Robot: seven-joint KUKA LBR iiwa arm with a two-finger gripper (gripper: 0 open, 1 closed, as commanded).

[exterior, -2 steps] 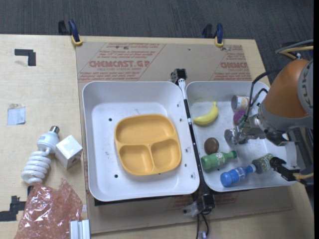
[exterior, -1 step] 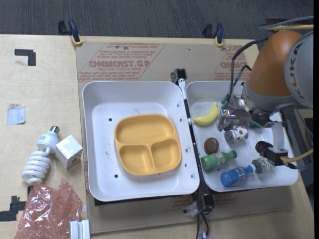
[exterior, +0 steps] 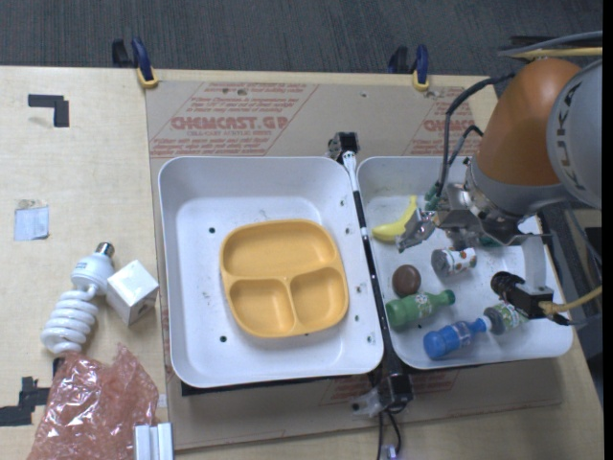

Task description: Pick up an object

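Note:
The right bin (exterior: pixel 536 348) holds several small objects. A yellow banana (exterior: pixel 391 225) lies at its far left, a brown ball (exterior: pixel 406 279) below it, then a green bottle (exterior: pixel 419 308) and a blue bottle (exterior: pixel 452 337) toward the front. A small pale can (exterior: pixel 455 261) lies mid-bin, and a dark bottle (exterior: pixel 504 317) sits front right. My gripper (exterior: pixel 415 233) hangs low over the bin's far left, right beside the banana's right end. Nothing shows as held in it.
The left bin (exterior: pixel 182 257) holds a yellow divided tray (exterior: pixel 284 278). Left of the bins, on the bench, lie a spiral light bulb (exterior: pixel 77 305), a white cube (exterior: pixel 131 290) and a pink plastic bag (exterior: pixel 86 410). Blue clamps (exterior: pixel 142 63) hold the board's far edge.

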